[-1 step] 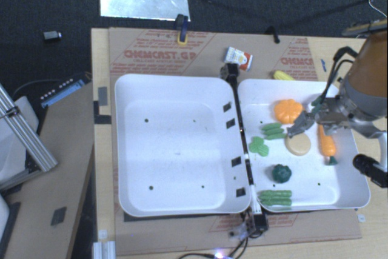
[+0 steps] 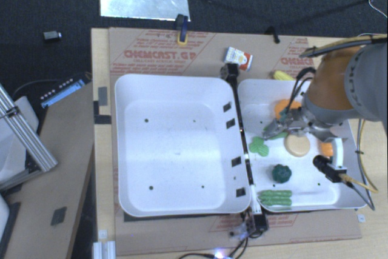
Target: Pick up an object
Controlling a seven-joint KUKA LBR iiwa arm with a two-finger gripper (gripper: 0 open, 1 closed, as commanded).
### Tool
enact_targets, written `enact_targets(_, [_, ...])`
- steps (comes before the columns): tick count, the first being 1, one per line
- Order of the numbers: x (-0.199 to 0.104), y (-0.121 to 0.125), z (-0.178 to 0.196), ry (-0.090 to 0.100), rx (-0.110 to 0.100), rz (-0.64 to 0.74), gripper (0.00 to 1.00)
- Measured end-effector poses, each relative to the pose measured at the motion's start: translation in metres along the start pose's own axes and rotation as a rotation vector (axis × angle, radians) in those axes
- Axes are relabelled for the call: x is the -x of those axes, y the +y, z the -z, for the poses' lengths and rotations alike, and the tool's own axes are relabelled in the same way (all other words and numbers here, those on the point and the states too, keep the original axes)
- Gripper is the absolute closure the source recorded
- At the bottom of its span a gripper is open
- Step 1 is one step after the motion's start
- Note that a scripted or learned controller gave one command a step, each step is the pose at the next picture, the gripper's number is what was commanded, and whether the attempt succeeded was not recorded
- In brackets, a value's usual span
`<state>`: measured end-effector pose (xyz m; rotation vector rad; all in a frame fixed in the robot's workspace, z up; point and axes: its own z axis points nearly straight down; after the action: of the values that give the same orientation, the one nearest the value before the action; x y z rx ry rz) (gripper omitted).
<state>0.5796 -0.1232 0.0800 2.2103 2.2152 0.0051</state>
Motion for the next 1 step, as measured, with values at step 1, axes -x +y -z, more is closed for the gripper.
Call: enact_targets(1, [-0.0375,0.0801,0.0056,0.006,-0.001,0.007,0.00])
